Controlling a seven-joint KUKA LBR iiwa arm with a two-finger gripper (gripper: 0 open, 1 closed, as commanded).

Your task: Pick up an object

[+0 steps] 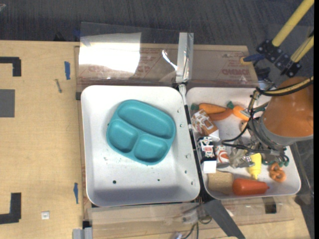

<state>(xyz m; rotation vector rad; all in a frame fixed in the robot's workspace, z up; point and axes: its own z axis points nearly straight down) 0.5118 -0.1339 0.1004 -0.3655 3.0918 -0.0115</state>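
Your gripper (244, 158) hangs low in the right bin (294, 185), its grip state unreadable, with the red pepper (249, 186) just below it, long axis crosswise.

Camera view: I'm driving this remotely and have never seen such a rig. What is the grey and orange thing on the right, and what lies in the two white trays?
This single picture comes from a camera fixed above the bench, looking down at a slant. The grey and orange shape on the right is the robot arm, reaching in from that side. Its gripper hangs low over the right bin, amid cables, so I cannot tell how the fingers stand or whether anything is held.

The left bin holds a teal divided plate.

The right bin holds small toy-like items: an orange carrot near the far edge, a red piece near the front edge, a yellow piece, a small orange piece, and printed boxes along the left wall.
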